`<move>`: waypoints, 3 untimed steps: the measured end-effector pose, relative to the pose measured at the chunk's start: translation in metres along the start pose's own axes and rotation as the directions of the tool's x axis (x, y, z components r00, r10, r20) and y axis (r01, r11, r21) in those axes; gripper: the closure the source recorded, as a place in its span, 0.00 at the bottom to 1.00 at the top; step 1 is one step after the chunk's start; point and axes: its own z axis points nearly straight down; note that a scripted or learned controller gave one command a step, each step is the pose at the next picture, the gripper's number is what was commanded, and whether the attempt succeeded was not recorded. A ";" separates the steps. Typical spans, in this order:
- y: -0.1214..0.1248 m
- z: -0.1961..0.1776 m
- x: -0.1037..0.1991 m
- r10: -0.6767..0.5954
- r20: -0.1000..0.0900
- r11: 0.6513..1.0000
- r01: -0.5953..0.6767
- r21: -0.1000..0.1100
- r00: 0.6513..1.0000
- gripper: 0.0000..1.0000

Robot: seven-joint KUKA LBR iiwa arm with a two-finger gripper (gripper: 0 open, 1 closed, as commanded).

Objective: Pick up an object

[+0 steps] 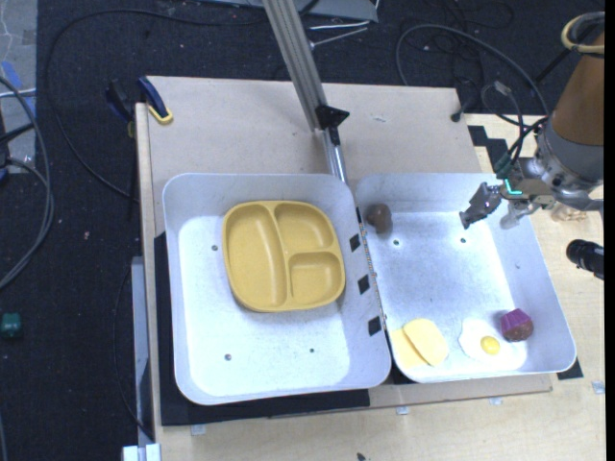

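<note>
the near rim of the right bin [480,377] lies nearest the camera, well below the pincer [483,206] in the camera view. along that near edge three things sit in a loose row: a pale yellow slab [424,341] down and to the left of the pincer, a fried egg toy [480,342] almost straight below it, and a purple piece [517,325] just beside the egg, a little to the right of the pincer's line. the egg and the purple piece are close together, perhaps touching; the slab sits apart from the egg, near the bin's left corner.

further left and lower than the pincer, the left bin [192,296] holds a yellow divided plate [284,255] with three compartments, lying flat and well apart from the pincer.

the bare middle floor of the right bin stretches between the near row and the pincer. the pincer hangs over the far right part of that bin, at the end of the grey arm [567,161] coming in from the right. its dark fingers point down and to the left, a small gap between the tips, with nothing between them.

level with the pincer and well to its left, a small brown ball [379,218] rests in the far left corner of the right bin, near the wall between the bins.

beyond the pincer, a metal pole [298,56] rises slantwise from the bench [240,123].
</note>
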 end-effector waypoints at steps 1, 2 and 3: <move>0.001 -0.001 0.000 0.000 0.001 1.000 0.000 -0.003 1.000 0.00; -0.006 0.060 -0.002 0.002 0.000 1.000 -0.002 0.002 1.000 0.00; -0.005 0.122 0.006 0.001 -0.001 1.000 -0.001 0.001 1.000 0.00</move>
